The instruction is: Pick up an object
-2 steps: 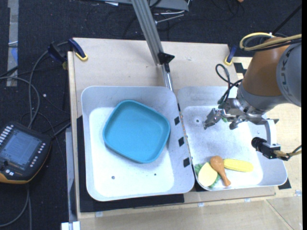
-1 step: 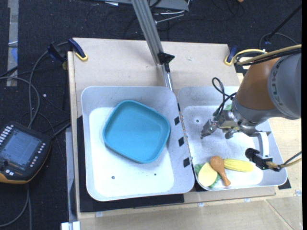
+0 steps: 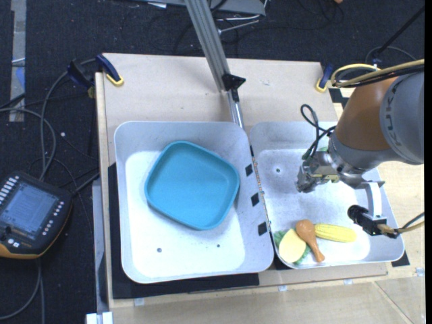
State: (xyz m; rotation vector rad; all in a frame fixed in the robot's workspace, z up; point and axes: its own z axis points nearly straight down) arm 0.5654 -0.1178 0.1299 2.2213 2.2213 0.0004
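Observation:
A blue square plate (image 3: 192,184) lies in the left bin (image 3: 135,245). In the right bin (image 3: 277,147), near its front edge, sit a yellow corn cob (image 3: 335,233), an orange wooden spoon (image 3: 309,237) and a yellow-green slice of fruit (image 3: 292,247). My gripper (image 3: 307,181) hangs over the middle of the right bin, behind and a little left of the corn and spoon, apart from them. Nothing shows between its fingers.
A slanted metal pole (image 3: 210,36) rises from the bench behind the bins. Yellow clamps (image 3: 111,76) hold the bench's back corners. A black cable (image 3: 312,123) loops by the wrist. A teach pendant (image 3: 30,214) lies on the floor at left.

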